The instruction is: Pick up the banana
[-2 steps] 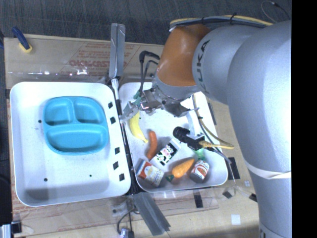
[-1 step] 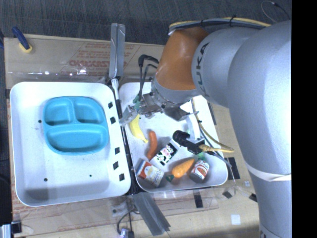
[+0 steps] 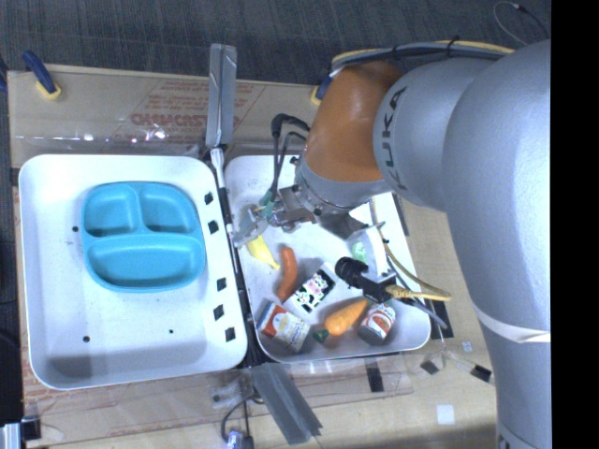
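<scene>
The arm (image 3: 449, 148) reached over the right bin (image 3: 245, 178), its hand (image 3: 265, 215) low at the bin's nine-o'clock side. Whether it was open or closed could not be told. The banana (image 3: 261, 251) lay just below it, at its six o'clock, beside a sausage (image 3: 288, 269). A blue tray (image 3: 142, 233) sat in the left bin (image 3: 56, 325).

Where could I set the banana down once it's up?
The left bin has bare floor all around the blue divided tray, widest below it toward the near wall. The right bin is crowded: banana, sausage, carrot, cartons and the pincer pack its floor.
</scene>
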`<state>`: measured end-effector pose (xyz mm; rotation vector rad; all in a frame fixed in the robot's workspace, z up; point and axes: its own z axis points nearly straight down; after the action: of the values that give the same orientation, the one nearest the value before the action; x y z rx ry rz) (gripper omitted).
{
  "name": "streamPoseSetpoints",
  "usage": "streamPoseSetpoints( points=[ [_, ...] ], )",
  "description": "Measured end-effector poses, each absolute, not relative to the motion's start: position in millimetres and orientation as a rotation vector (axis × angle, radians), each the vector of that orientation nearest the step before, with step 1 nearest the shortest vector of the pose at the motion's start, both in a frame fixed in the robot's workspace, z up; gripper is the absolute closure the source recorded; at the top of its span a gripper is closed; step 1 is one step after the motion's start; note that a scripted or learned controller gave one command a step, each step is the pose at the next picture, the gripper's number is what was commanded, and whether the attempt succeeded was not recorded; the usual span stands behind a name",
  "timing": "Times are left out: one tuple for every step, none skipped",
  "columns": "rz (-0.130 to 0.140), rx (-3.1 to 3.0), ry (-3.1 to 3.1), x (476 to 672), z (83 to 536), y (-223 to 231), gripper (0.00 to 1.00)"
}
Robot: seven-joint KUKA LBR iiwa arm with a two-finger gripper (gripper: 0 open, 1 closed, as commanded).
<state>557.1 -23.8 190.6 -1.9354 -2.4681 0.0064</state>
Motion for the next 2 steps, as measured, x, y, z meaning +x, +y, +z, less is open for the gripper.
streamPoseSetpoints(
  points=[
    [0.003,-1.908,-2.495,560.0,191.0,-34.8,0.00],
    [0.002,-1.876,-2.518,579.3,191.4,-31.0,0.00]
  ],
)
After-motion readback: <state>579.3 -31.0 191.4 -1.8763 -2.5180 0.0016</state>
